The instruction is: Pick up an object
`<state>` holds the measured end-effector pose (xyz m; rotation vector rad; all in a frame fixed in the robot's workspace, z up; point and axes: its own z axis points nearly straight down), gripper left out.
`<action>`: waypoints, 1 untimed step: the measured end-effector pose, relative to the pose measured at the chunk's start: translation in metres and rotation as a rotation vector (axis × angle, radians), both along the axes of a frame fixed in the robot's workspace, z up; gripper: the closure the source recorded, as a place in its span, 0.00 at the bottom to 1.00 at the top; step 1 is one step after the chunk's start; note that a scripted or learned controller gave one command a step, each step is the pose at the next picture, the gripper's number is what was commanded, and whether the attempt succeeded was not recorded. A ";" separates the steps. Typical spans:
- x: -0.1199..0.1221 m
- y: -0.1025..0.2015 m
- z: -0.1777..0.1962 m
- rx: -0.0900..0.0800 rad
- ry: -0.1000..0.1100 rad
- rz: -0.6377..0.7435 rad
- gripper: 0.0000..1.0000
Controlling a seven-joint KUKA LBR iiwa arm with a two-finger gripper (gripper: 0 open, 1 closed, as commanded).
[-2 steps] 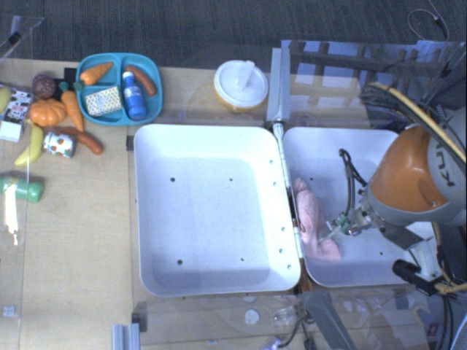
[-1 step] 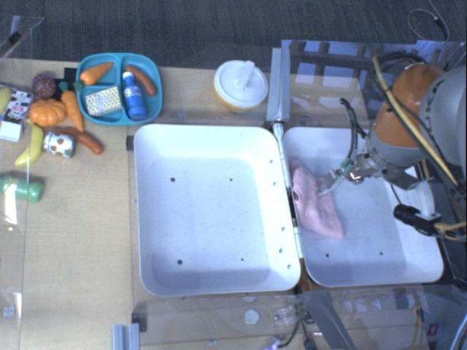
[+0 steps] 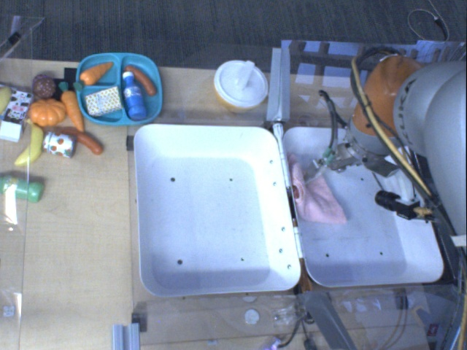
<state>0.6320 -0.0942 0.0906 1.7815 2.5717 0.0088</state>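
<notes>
desk (image 3: 80,268) carries 2 white bins side by side | left bin (image 3: 211,210) beside right bin (image 3: 379,246) | arm (image 3: 430,115) reaches over the right bin | pink cloth (image 3: 318,199) lies crumpled at that bin's left wall | end effector (image 3: 326,160) sits at the cloth's upper edge, grip state cannot be told

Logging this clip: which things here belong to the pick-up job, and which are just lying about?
Job:
pink cloth in the right bin
gripper, over the cloth

Lying about:
left bin
blue divided plate of toy food
white lidded cup
loose toy food
</notes>
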 end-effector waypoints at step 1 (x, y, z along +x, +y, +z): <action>-0.074 -0.006 0.000 0.002 -0.001 0.023 0.00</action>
